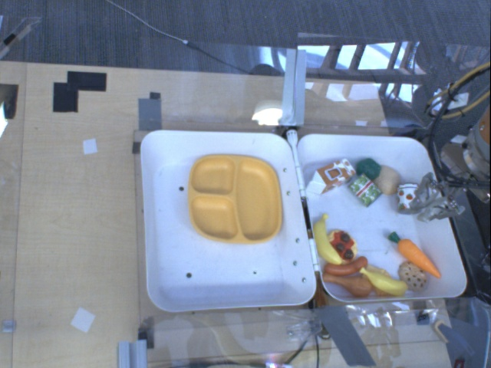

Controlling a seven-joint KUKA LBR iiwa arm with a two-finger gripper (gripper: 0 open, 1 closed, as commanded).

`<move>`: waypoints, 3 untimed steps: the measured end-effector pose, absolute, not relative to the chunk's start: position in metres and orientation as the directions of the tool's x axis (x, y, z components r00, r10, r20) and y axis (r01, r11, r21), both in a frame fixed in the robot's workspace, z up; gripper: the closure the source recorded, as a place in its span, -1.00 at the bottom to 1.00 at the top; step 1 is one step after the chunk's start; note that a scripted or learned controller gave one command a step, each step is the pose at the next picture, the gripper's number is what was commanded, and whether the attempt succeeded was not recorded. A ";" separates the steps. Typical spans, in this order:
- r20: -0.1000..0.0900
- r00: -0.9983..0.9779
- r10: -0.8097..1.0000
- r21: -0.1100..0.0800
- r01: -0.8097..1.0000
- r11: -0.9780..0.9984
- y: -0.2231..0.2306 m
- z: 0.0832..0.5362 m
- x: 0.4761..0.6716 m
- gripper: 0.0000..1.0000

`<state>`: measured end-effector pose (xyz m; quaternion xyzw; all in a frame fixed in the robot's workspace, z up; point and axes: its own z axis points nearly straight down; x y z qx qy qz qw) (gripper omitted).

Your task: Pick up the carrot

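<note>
- You're looking at two bins (pixel 153 228): one carrot (pixel 416 255) is lying at 4 o'clock in the right bin.
- One gripper (pixel 430 203) is hovering at 3 o'clock, apart from the carrot; you cannot tell its grip.

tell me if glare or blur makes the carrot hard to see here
In the camera view the small orange carrot with a green top is sharp and evenly lit in the right white bin; strong glare sits on the metal divider post above the bins, and the metal two-finger gripper looks slightly soft at the right.
</note>
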<state>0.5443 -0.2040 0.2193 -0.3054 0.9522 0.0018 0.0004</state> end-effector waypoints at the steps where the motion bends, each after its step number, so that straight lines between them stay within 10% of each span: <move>1: -0.014 -0.774 -0.633 -0.016 -0.633 0.774 -0.205 0.103 0.543 1.00; 2: -0.003 -0.247 -0.969 -0.008 -0.969 0.247 -0.205 0.110 0.529 1.00; 3: -0.002 -0.234 -0.972 -0.013 -0.972 0.234 -0.156 0.090 0.548 1.00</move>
